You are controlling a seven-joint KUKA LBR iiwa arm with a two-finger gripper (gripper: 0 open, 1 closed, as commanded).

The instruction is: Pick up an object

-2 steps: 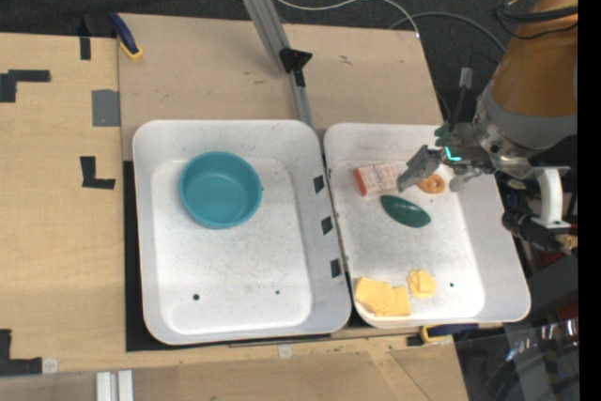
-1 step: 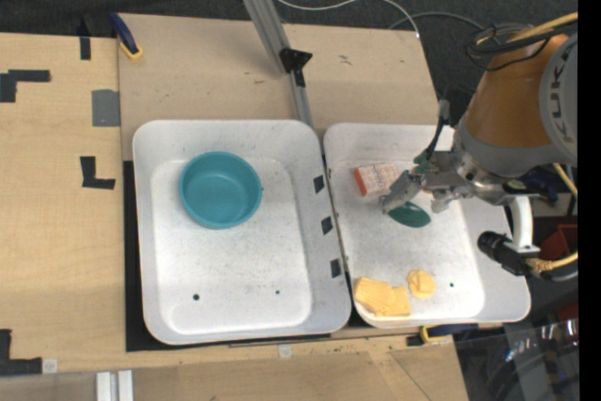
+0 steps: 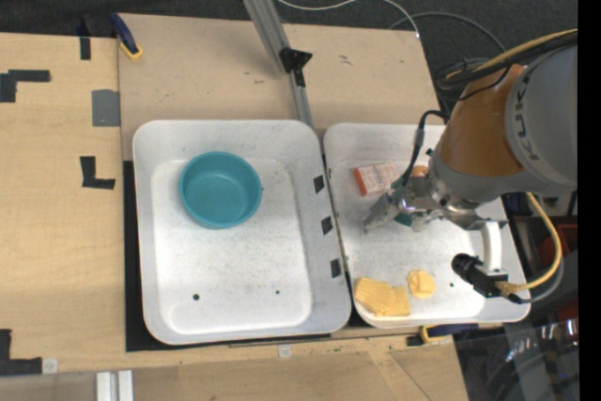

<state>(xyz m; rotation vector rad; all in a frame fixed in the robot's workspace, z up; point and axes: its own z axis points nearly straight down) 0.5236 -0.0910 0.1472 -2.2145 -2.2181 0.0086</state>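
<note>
Red-and-white packet (image 3: 377, 176) lies in the right bin (image 3: 376, 141), at ten o'clock of the tool (image 3: 399, 208); I cannot tell the tool's state. Teal bowl (image 3: 221, 190) occupies the left bin (image 3: 155, 146).

A teal bowl (image 3: 221, 190) sits in the left bin (image 3: 150, 296). In the right bin (image 3: 352, 141), the gripper (image 3: 383, 213) hangs beside a small, possibly cardboard packet (image 3: 376, 177), with yellow sponge pieces (image 3: 382, 298) nearer the front.

bowl (image 3: 221, 190) in left bin (image 3: 150, 146), carton (image 3: 376, 177) and sponge (image 3: 382, 298) in right bin (image 3: 352, 141)
</note>
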